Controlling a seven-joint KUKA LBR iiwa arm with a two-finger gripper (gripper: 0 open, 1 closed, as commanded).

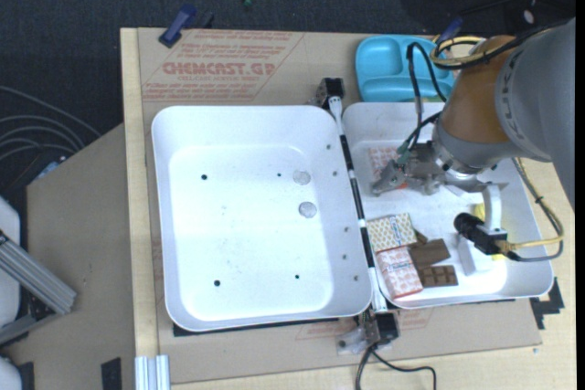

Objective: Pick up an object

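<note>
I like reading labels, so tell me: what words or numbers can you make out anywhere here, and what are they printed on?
"CHEMCAST G.P": large red letters on the brown board under the bins.
Smaller red lines above and below it on the same board: too blurred to read.
Red-and-white packets in the right bin: print too small to read.

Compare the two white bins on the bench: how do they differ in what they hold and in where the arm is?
The left bin shows mostly bare white floor with a few small dots and two small round discs, while the right bin holds flat printed packets and a brown chocolate-like bar. The gripper reaches into the right bin, not the left bin. Both are shallow, white and rounded at the corners.
</note>
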